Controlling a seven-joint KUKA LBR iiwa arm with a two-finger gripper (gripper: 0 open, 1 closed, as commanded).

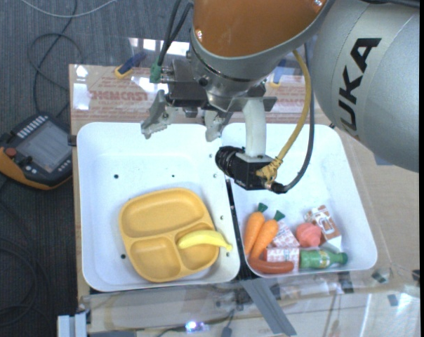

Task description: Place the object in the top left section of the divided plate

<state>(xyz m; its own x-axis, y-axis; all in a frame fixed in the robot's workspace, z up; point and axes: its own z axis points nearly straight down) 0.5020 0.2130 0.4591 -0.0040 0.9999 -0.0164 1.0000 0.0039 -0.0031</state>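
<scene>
On arm point(380, 69): "UKA" lettering; gripper point(184, 126) fingers apart, nothing btwn; banana point(203, 241) in plate point(156, 220).

Banana point(203, 241) probably rests in plate's point(156, 216) lower-right section.

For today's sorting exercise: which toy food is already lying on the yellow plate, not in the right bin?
The banana: it lies on the yellow plate, while the carrots lie with the other food in the right bin.
</scene>
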